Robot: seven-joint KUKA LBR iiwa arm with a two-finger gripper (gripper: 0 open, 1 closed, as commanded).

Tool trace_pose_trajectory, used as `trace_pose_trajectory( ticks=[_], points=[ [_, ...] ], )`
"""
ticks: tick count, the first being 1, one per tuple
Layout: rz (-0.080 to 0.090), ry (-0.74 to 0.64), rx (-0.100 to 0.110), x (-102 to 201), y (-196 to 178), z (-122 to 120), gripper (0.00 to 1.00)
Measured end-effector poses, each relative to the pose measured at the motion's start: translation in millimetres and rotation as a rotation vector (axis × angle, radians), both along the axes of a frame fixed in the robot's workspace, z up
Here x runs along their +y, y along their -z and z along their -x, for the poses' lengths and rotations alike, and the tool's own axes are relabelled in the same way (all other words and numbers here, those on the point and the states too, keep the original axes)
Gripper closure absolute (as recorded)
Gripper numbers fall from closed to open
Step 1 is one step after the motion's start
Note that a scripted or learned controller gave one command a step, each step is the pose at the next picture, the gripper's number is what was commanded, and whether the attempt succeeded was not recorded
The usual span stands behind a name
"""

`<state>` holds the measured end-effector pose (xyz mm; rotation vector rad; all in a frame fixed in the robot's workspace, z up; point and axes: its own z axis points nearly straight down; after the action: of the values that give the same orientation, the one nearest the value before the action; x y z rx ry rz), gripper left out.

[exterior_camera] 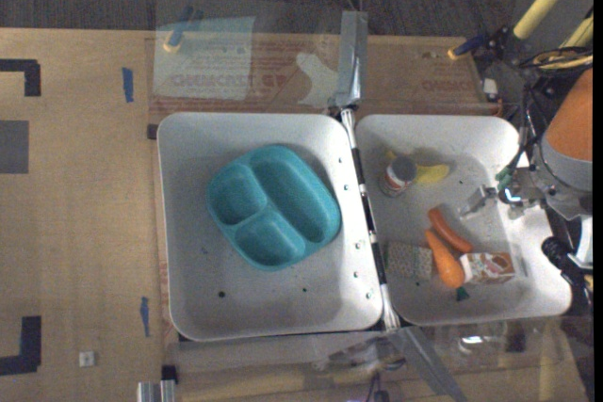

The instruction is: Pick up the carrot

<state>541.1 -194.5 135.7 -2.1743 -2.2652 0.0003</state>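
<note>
The carrot [445, 261] is an orange tapered piece lying in the right bin [537, 301], near its front. A redder orange stick [451, 232] lies just behind it and a small carton [488, 267] touches its right side. My gripper [479, 200] hangs over the right bin's right half, up and to the right of the carrot and apart from it. It is open, with nothing between its fingers. The arm's orange band [577, 122] is at the right edge.
The right bin also holds a small can [400, 174], a yellow piece [433, 172] and a speckled flat pad [409, 260] left of the carrot. In the left bin [188, 297] lies a teal divided plate [273, 204]. A metal divider [363, 202] separates the bins.
</note>
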Motion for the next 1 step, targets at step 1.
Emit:
trace_pose_trajectory(
  ticks=[1],
  points=[
    [0.003, -0.244, -0.011, 75.8, 46.9, 41.0, 0.0]
  ],
)
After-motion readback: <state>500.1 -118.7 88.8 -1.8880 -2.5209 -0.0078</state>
